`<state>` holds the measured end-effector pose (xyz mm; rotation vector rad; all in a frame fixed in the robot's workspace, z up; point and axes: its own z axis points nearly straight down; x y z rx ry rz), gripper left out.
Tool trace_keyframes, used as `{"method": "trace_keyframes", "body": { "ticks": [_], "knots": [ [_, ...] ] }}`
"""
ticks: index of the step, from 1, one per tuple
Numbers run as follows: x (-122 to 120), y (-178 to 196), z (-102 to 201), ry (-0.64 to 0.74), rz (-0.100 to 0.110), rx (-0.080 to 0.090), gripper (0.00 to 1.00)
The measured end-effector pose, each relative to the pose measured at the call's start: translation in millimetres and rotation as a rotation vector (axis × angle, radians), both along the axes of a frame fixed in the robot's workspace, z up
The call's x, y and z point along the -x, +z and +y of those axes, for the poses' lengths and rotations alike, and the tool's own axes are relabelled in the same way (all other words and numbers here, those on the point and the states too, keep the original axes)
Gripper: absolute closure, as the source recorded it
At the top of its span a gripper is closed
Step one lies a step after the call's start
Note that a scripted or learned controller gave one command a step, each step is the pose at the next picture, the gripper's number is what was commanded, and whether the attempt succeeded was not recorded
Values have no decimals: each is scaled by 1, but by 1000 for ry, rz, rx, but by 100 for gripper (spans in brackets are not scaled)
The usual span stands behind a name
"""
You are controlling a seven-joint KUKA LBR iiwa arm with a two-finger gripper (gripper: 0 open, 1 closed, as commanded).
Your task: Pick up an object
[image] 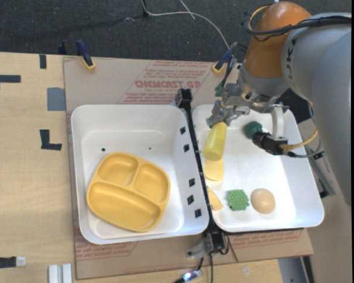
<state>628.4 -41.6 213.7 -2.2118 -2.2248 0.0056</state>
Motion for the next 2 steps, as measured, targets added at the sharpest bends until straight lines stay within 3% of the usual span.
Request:
{"method": "trace_keyframes", "body": {
  "ticks": [2],
  "knots": [
    [-9, 0, 101, 2, -1, 0, 100]
  ]
}}
